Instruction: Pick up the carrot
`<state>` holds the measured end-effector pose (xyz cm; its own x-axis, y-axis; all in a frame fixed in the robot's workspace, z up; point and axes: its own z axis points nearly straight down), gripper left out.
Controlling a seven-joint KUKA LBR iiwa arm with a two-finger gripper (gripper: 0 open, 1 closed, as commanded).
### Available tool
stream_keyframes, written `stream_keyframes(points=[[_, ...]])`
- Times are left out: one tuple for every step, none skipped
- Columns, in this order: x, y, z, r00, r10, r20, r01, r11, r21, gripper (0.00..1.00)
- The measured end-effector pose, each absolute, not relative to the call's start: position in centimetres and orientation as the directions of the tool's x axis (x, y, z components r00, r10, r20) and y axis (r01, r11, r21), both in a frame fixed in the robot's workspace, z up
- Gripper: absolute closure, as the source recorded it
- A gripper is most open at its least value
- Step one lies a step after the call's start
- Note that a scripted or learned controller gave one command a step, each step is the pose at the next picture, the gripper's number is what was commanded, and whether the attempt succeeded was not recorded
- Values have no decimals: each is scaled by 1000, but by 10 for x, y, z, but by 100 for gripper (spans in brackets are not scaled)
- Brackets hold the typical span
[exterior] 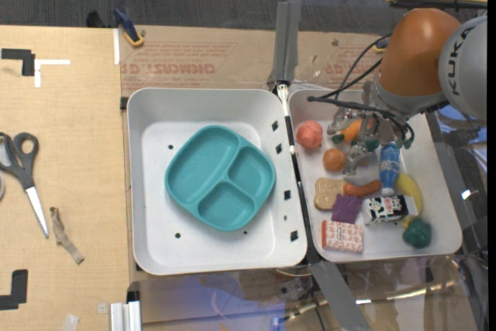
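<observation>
Gripper (358, 137) sits low in right bin (443, 167) w/ carrot (353, 129) at its fingers; grasp step, approx. Can't tell jaw opening or hold. Next: confirm grip, lift straight up.

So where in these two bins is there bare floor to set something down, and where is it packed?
The left bin has bare white floor all around the teal plate, widest along its near and left walls. The right bin is crowded: peach, orange, bread, bottle, banana and more, with the pincer low among them.
</observation>
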<state>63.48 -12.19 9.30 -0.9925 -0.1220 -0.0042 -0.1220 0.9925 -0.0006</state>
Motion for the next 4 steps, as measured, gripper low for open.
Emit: stream_keyframes(points=[[636,-121,103,-992,-124,-9,-124,992,-2,100],[650,-93,169,-971,-241,-6,-241,971,-1,100],[567,-106,94,-912,-409,-5,-409,912,-2,100],[567,-106,93,-912,-410,-4,-410,912,-1,0]])
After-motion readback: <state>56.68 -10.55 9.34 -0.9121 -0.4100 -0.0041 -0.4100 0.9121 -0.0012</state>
